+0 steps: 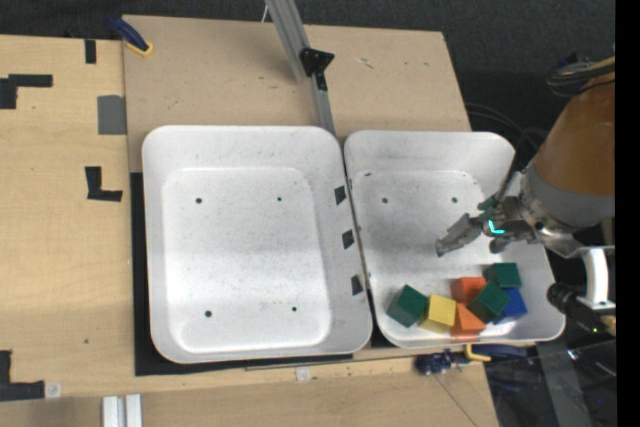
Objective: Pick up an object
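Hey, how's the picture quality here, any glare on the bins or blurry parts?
In the camera view, the left white plastic bin shows a bright washed-out patch along its lower floor; the right white bin is lit more evenly; the grey two-finger gripper looks soft and casts a faint shadow; the small coloured blocks stay fairly sharp.

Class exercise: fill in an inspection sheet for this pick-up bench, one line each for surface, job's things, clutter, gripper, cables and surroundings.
Surface: wooden bench bearing two white bins side by side, left bin and right bin.
Job's things: cluster of small blocks in green, yellow, orange and blue, in the near right corner of the right bin.
Clutter: black tape marks on the bench at left.
Gripper: gripper over the right bin, above and apart from the blocks; holding nothing.
Cables: dark cables at far right.
Surroundings: slanted metal pole rising behind the bins.
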{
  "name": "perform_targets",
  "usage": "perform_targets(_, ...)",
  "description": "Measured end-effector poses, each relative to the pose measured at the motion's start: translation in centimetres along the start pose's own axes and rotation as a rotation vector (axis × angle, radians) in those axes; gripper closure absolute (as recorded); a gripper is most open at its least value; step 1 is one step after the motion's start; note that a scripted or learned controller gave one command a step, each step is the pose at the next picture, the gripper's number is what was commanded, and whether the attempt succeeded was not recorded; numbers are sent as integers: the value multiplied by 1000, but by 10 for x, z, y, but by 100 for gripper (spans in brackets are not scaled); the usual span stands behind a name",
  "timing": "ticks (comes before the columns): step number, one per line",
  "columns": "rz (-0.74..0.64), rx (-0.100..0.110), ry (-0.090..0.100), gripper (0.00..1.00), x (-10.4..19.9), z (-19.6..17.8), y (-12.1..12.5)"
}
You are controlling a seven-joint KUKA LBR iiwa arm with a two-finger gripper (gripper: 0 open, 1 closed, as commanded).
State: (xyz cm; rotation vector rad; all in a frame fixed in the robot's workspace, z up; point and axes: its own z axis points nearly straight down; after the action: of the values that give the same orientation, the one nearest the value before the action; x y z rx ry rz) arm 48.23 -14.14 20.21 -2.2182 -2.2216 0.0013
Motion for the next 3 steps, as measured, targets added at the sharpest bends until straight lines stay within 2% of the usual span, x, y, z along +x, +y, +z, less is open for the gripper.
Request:
perform_targets(1,1,6,1,0,0,63,2)
perform_targets(2,1,0,-1,0,1,112,2)
perform_targets(3,0,2,1,100,2,101,1)
